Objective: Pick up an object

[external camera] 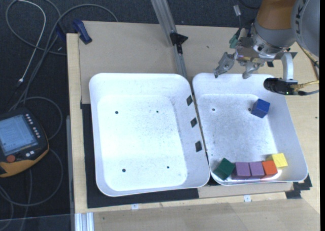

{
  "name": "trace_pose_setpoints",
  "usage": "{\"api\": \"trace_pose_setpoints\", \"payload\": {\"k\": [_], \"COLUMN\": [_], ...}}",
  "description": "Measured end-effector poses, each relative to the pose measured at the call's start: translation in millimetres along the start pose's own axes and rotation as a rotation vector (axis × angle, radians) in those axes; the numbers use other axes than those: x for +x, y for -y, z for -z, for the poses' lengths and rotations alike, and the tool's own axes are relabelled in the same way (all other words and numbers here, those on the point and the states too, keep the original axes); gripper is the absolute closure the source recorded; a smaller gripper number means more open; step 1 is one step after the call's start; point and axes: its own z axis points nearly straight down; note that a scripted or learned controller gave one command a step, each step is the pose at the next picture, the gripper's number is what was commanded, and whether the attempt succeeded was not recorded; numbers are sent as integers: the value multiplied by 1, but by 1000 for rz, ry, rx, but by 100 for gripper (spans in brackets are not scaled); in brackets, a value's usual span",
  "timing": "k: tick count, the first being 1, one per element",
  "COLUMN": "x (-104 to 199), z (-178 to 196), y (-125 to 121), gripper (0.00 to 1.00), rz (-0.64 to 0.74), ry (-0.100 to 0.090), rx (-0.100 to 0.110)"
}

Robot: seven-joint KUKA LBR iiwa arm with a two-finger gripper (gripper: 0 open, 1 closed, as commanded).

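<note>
Grey-fingered gripper (235, 69) hangs released, jaws spread and holding nothing, above the far rim of the right bin (292, 138), with the blue cube (260, 108) lying apart below it and five coloured blocks (251, 167) well beyond.

Two white bins side by side on the counter (127, 37). Left bin (101, 88) bare inside. Right bin (203, 85) with a blue cube (260, 108) toward its far right, apart from the rest. Along the near edge, a row touching: green cube (224, 167), two purple cubes (244, 169), orange cube (269, 167), yellow cube (280, 160). Gripper (234, 71) above the right bin's far rim, fingers spread apart, nothing between them. Pendant (18, 136) on the floor at left.
</note>
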Motion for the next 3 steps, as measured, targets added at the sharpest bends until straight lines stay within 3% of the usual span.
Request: {"api": "trace_pose_setpoints", "payload": {"k": [1,2,3], "x": [-38,-119,-132], "z": [14,1,-136], "y": [36,37,-18], "gripper": [0,0,0], "rz": [-5,-8,-1], "ry": [1,6,-6], "rx": [0,-4,10]}}
